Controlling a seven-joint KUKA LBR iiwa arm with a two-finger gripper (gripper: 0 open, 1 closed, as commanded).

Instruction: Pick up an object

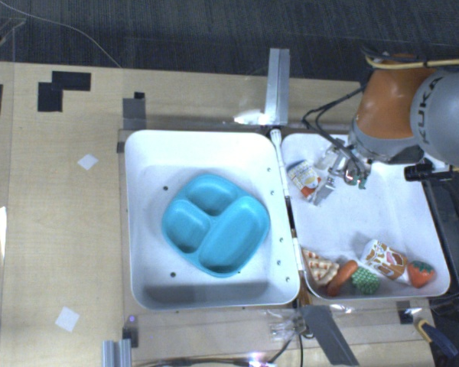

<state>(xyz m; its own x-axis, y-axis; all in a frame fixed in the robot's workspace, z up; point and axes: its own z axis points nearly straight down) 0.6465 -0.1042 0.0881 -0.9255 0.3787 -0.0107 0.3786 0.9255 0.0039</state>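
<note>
In the upper part of the right bin (432,228), the hand (330,176) hangs just right of a small white-and-red packet (303,177), nearly touching it, so the packet lies toward frame left; whether its grip is apart or together I cannot tell.

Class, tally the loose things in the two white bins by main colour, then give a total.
Blue: 1, the divided plate
Orange or red: 3, pizza slice, sausage, tomato
Green: 1, broccoli
White printed packs: 2, carton, packet
Total: 7
</note>
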